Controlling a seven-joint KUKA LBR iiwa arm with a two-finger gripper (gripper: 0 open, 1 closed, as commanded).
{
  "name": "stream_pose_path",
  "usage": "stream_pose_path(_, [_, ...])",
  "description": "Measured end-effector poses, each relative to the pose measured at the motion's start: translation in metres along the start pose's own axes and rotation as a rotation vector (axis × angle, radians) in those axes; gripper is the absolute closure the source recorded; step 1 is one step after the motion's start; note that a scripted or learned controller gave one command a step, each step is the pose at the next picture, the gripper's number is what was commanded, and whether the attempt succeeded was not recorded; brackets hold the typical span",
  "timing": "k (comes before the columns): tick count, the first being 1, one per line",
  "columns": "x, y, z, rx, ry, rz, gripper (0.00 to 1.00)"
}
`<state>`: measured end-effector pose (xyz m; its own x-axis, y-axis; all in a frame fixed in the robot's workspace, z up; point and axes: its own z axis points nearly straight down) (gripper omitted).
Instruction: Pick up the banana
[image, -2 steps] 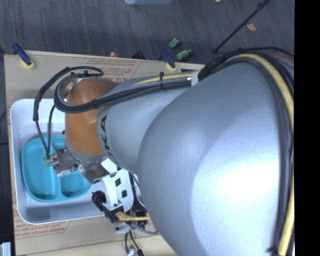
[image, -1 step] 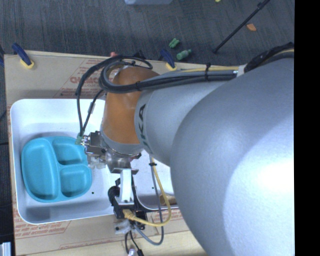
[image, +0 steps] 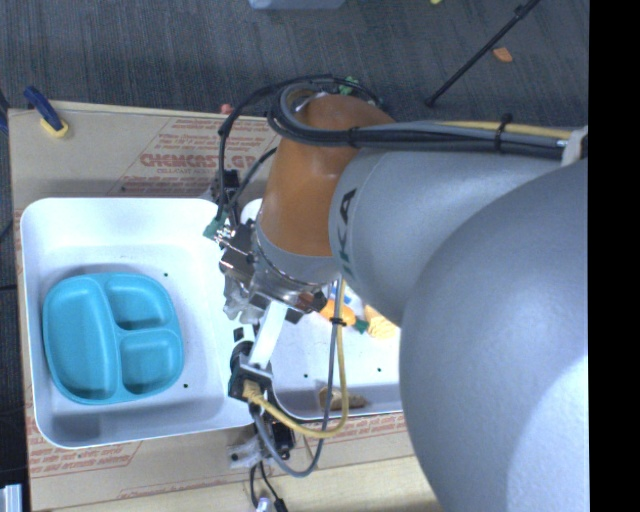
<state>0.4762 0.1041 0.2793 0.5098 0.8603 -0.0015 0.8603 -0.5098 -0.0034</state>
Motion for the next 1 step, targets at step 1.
stream_pose_path(1, [0.0002, -0.0004, 0.0002, 0.001, 0.0, -0.001, 0.0])
